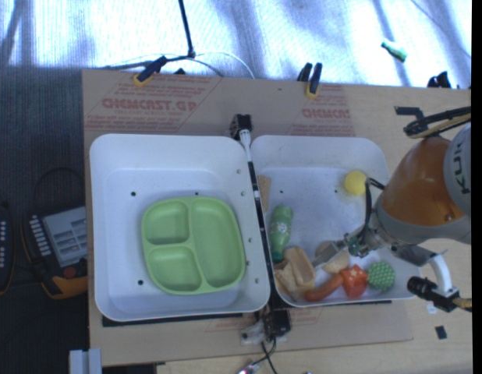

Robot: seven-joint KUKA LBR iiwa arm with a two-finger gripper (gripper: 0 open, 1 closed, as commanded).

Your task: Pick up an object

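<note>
Overhead slanted view of a brown board bench (147,104) printed with red lettering, standing on a dark floor, with sunlit pale flooring across the far side. Yellow-and-black clamps (150,70) grip the board's far edge, and a second clamp (310,79) sits further right. A black cable (181,14) runs from the far floor down to the bench. On the floor at left lie a grey keypad device (60,236) and an orange-trimmed tool (60,285).

Two white bins sit side by side, touching along their inner walls. The left bin (116,162) holds a green divided plate (194,244). The right bin (319,154) holds a yellow ball (354,181) toward the far right, a green bottle (281,228) by the inner wall, and a near-side cluster: tan bread pieces (295,269), a red pepper (353,280), an orange-red carrot (324,288) and a green knobbly ball (381,275).

The arm (424,189) reaches in from the right. Its gripper (352,245) is low in the right bin, just beyond the red pepper. Whether the fingers are spread or pressed together cannot be told; nothing is visibly held between them.
</note>
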